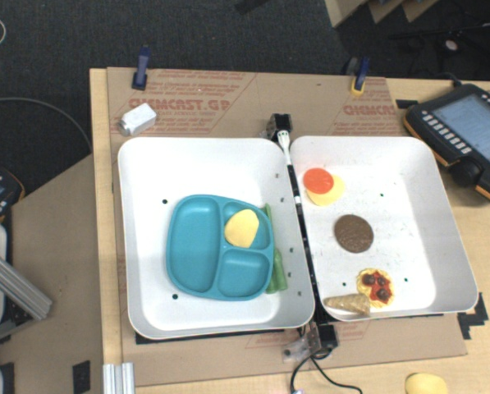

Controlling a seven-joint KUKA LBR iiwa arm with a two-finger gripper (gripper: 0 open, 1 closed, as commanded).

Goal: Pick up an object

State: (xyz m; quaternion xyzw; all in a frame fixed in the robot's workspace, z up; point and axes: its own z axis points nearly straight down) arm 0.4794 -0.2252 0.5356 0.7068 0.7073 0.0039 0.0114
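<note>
Nothing had been lifted, by the look of it; the brown disc (354, 233) lay at the right bin's (425, 171) centre, the orange round (318, 180) at ten o'clock; the whole pick remained.

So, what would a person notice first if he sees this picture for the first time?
Probably the teal divided plate in the left bin, with a yellow piece lying in its upper right compartment. After that, the right bin, where an orange-red disc on a yellow slice lies near the top left, a brown round patty sits in the middle, and a small pizza-like piece lies near the bottom edge.
</note>
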